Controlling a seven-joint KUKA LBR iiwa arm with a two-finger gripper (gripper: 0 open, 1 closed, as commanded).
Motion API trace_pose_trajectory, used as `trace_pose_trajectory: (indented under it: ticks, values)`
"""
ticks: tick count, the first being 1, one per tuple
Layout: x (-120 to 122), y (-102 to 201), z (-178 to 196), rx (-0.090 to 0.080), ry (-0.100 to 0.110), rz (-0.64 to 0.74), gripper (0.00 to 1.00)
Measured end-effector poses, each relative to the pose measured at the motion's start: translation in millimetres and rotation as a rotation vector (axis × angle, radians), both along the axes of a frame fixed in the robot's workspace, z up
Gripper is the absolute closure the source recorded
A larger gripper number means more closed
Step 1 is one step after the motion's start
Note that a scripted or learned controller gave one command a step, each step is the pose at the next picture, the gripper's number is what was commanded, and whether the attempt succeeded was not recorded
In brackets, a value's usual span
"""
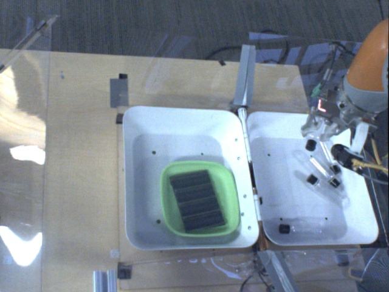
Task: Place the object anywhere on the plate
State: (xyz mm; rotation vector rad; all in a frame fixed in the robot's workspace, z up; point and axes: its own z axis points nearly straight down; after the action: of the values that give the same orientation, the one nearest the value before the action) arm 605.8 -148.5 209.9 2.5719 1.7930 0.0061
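We see the dark object on the green plate, well apart from the gripper, fingers spread, holding nothing.

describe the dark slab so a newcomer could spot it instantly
Look at the left white bin of the two on the bench. In its lower middle sits a green plate, and the dark ribbed slab lies flat on it, slightly tilted. It is the one large dark thing here, crossed by ridges.
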Motion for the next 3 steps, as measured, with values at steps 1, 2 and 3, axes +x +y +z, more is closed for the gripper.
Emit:
trace_pose_trajectory:
  ticks: [1, 2, 3]
  values:
    - [-45.0, 70.3, -15.5, 0.002, 0.004, 0.208, 1.00]
    - [-103.7, 116.6, -15.8, 0.002, 0.004, 0.279, 1.00]
    - [-117.1, 179.7, -24.8, 0.002, 0.002, 0.482, 1.00]
